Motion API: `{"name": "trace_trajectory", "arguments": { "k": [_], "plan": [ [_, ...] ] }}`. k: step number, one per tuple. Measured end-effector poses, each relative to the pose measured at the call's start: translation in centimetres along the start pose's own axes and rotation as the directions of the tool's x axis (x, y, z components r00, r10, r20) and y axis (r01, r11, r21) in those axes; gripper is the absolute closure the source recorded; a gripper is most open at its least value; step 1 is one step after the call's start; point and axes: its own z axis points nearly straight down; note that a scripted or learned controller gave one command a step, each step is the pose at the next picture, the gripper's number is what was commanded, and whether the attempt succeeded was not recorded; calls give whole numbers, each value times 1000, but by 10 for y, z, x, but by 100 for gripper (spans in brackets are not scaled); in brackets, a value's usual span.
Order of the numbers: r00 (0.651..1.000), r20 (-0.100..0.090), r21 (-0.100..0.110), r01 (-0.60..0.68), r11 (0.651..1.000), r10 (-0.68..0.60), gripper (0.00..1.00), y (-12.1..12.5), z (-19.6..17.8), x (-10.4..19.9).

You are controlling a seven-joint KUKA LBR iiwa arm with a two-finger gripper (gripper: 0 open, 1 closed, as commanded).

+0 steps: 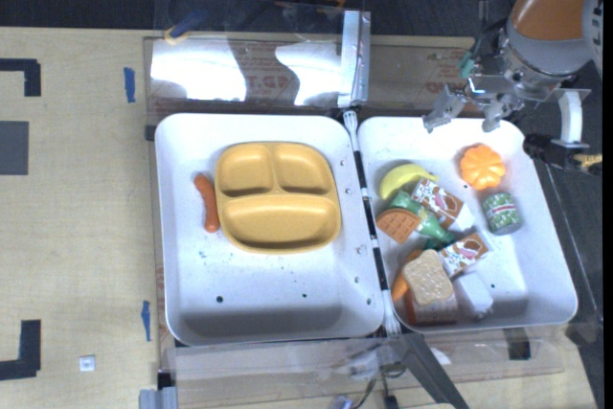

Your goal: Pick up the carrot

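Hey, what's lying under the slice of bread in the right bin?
An orange piece pokes out from beneath the bread slice at its left edge. The bread covers most of it, so what it is stays unclear.

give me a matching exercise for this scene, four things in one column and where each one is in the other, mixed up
Things:
1. carrot
2. yellow divided tray
3. orange pumpkin
4. gripper

Places:
A. above the far edge of the right bin
B. middle of the left bin
C. left bin, just left of the tray
D. right bin, far right part

Pairs: 1-C, 2-B, 3-D, 4-A
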Motion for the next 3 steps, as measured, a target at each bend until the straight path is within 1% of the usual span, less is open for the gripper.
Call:
{"name": "trace_trajectory", "arguments": {
  "k": [1,2,3],
  "plan": [
    [995,0,0,95,995,-95,0,10,46,83],
    [970,2,-5,242,970,-242,0,26,60,116],
    [895,0,-1,447,895,-447,0,12,64,53]
  ]
}}
